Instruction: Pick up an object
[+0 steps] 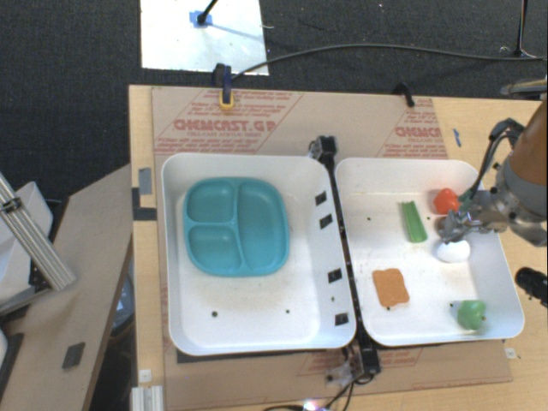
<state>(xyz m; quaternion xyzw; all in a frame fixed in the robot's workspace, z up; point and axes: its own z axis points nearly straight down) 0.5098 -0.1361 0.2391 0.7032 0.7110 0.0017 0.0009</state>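
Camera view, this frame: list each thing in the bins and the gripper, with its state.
Teal divided plate: flat in left bin, nothing on it.
Green stick: lying flat, right bin.
Orange-red piece: resting near the gripper.
White round piece: directly under the gripper.
Orange slab: flat.
Green round piece: near front right corner.

Teal divided plate (236,227), green stick (413,222), orange-red ball (445,200), white egg (453,251), tan-orange square (390,287), green lump (470,314), white bins (257,336)

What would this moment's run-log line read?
phase: reaching | end effector: in right bin, above white object | nearby: orange object, green stick | left bin: teal plate | grasp: unconfirmed
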